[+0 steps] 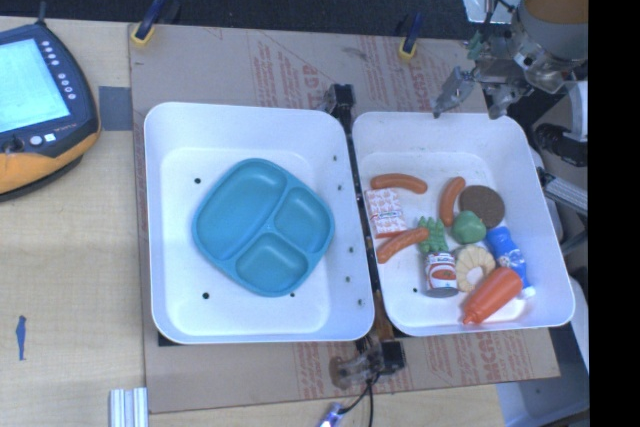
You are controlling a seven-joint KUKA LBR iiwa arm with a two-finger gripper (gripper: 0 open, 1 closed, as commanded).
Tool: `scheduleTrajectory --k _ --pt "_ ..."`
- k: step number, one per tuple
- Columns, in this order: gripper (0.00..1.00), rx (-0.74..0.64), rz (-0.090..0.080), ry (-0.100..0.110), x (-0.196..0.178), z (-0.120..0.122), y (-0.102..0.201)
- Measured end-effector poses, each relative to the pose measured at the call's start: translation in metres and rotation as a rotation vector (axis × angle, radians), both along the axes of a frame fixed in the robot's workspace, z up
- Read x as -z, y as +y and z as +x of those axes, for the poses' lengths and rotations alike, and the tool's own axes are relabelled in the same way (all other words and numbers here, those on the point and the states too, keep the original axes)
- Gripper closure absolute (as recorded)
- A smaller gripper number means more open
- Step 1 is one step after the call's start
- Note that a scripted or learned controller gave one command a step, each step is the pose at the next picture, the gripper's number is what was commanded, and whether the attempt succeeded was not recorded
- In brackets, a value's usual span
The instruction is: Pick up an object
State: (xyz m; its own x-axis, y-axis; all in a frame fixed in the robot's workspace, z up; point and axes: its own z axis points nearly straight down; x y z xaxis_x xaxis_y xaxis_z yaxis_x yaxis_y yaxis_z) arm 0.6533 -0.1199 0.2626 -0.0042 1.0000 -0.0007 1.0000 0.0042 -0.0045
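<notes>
Nearest the counter's front edge, in the right bin (545,215), a toy carrot (491,295) lies in the front right corner, its long axis slanting from front-left to back-right. Just beside it sit a small red-labelled can (440,273), a pale round biscuit-like piece (474,261) and a blue bottle (507,251), all crowded close together. Behind them are a green leafy piece (433,236), a green lump (468,226) and a brown disc (482,204). A sausage (401,243) slants toward the bin's left wall, a white and red packet (385,211) lies beside it, another sausage (451,199) stands nearly front-to-back, and a third (398,182) lies crosswise. The left bin (170,215) holds a blue divided plate (263,226). A tablet in an orange case (40,105) rests at the counter's left edge. Farthest back, the gripper (466,101) hangs over the right bin's back rim, its fingers (447,95) spread apart with nothing between them.
</notes>
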Motion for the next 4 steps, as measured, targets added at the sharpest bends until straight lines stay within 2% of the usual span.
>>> scheduleTrajectory --k 1,2,3,4 --pt "0.0 0.001 0.0 0.004 0.155 0.001 -0.006" --pt "0.0 -0.003 -0.001 0.002 0.171 -0.002 0.019" --pt "0.0 -0.003 -0.002 -0.002 0.17 0.003 0.026" --pt "1.0 -0.005 -0.003 -0.001 0.16 0.003 0.025"
